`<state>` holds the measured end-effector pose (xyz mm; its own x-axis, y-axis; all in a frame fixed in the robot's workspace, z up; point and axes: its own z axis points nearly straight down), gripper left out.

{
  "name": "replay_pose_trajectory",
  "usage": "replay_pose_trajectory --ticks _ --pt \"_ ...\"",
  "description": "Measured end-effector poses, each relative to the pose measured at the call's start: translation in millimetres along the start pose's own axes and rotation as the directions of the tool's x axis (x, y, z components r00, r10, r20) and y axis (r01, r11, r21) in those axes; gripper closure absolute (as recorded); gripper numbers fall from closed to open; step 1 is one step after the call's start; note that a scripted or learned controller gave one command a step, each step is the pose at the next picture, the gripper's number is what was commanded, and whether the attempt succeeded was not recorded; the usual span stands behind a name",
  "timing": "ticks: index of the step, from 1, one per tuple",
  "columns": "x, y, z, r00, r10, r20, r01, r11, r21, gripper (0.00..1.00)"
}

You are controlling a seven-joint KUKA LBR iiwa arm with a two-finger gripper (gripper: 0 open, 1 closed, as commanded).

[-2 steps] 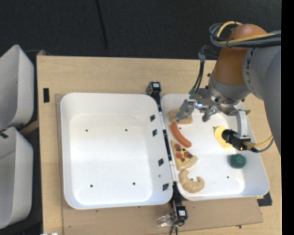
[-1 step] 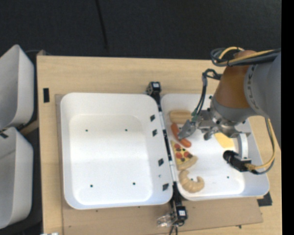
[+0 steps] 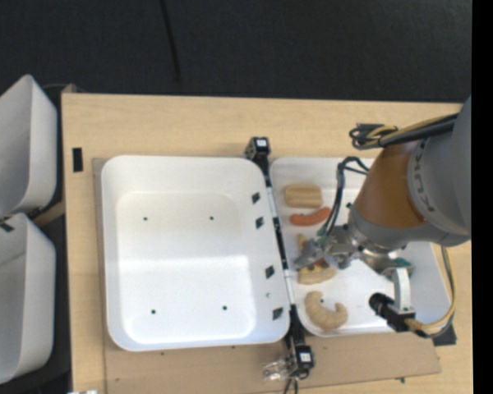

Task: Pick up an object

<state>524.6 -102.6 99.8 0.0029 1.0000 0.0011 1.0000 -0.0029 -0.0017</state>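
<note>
Seemingly the gripper (image 3: 315,254) rests on a tan food piece (image 3: 316,274); its opening can't be told.

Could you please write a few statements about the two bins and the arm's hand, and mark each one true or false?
1. The hand is down inside the right bin. True.
2. The orange sausage-shaped item lies in the left bin. False: it lies in the right bin, just below the tan bread roll.
3. The curved croissant-shaped item lies near the right bin's front edge. True.
4. The hand is lifted high above the bench, well away from the items. False: it sits low among them, right beside a small tan piece.
5. The arm's orange band hangs over the right bin. True.
</note>
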Motion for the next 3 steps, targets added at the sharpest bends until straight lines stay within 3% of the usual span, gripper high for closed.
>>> replay_pose_trajectory --ticks 1,2,3 --pt "0 3 -12 1.0 0.003 0.001 -0.003 1.0 -0.005 1.0" --pt "77 -4 -107 1.0 -0.013 -0.002 0.013 1.0 -0.013 1.0" --pt "72 -6 -101 1.0 -0.004 0.001 0.004 1.0 -0.004 0.0"
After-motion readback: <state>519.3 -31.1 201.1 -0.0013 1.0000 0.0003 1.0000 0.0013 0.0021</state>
